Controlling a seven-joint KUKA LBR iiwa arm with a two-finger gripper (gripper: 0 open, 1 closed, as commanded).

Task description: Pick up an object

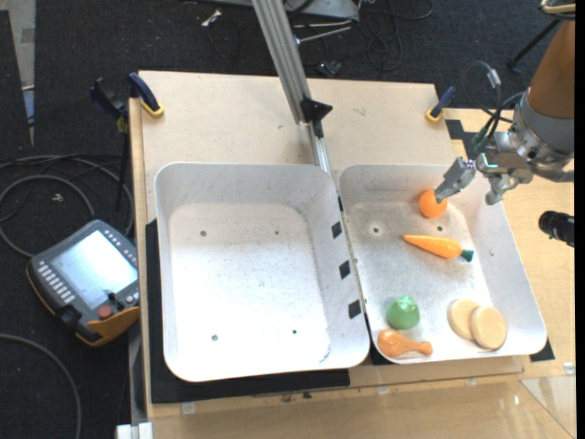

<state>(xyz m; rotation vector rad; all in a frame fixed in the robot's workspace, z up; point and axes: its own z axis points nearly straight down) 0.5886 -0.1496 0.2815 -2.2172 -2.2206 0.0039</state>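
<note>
Now, the scene by parts:
Gripper (475,183): open, its two fingers spread over the far part of the right bin (516,273), holding nothing.
Orange ball (432,204): in the right bin, just under the gripper's left finger.
Carrot (439,246): lying flat near the ball, toward the middle of the bin.
Green ball (402,314): near the front edge.
Left bin (174,245): beside the right bin on the table (228,117).
</note>
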